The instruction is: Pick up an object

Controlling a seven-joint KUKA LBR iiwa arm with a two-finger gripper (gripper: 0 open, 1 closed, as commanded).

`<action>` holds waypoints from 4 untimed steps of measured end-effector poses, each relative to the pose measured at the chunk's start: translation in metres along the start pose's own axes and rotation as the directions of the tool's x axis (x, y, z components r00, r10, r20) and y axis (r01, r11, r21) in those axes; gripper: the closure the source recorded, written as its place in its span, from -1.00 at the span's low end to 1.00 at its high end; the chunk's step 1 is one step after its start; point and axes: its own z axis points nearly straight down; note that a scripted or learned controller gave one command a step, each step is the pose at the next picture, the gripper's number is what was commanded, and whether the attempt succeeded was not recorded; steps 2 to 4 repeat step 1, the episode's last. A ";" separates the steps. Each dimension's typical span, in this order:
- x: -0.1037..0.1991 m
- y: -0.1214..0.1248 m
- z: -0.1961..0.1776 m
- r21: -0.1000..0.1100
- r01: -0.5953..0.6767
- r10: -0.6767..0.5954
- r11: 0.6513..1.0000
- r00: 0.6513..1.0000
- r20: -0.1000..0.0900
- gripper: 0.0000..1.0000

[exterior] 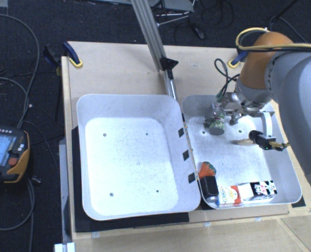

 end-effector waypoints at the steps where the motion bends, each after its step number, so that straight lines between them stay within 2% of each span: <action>1: 0.021 -0.017 0.000 0.002 0.002 -0.002 1.000 1.000 -0.001 -1.00; 4: 0.021 -0.017 0.000 0.002 0.002 -0.002 1.000 1.000 -0.001 -1.00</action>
